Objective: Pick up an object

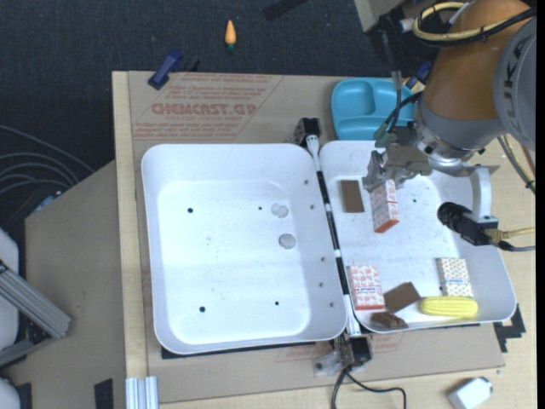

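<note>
Carton (385,207), red and white, is clamped between the closed fingers of the gripper (381,177), tilted, above the back half of the right bin (502,273). The left bin (170,169) is placed alongside. Both are carried on a plywood bench (128,143) over dark carpet (68,41).

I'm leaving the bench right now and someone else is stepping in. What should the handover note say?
Gripper: low over the right bin, at the top of a red-and-white carton; whether it grips it cannot be told.
Also in the right bin: brown block near the divider, patterned packet, brown piece, yellow item, second packet.
Left bin: two small clear discs.
Done: arm brought to the carton.
Left: confirm a grasp and lift.
</note>
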Robot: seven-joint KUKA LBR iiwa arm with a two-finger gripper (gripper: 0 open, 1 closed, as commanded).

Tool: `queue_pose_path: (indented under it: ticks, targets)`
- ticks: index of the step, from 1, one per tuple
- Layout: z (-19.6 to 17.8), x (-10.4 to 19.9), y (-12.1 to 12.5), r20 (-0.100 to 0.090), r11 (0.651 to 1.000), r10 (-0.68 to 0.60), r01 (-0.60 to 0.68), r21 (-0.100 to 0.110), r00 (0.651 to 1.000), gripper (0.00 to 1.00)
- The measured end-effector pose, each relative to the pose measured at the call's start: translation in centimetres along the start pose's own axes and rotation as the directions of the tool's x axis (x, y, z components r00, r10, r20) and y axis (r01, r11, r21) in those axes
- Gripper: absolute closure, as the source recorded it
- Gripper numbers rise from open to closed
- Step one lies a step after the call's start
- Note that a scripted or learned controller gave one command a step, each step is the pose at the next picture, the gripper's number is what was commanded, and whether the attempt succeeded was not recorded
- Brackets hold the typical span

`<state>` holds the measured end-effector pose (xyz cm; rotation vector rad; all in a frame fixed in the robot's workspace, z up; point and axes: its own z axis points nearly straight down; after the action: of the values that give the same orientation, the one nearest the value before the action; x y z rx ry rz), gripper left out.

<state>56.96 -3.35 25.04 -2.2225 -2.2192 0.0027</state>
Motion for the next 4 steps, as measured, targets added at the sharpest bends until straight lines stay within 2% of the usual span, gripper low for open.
queue_pose_path:
  ticks: [1, 2, 3, 4]
  targets:
    - [0.0, 0.1, 0.0, 0.0, 1.0, -0.001, 0.001, 0.0, 1.0, 0.0]
    - [6.6, -4.5, -0.9, -0.001, 1.0, 0.0, 0.0, 0.001, 1.0, 0.0]
    - [16.6, -6.8, -0.5, -0.001, 1.0, -0.001, 0.001, -0.001, 1.0, 0.0]
    - [15.6, -6.8, -0.5, -0.001, 1.0, -0.001, 0.001, -0.001, 1.0, 1.0]
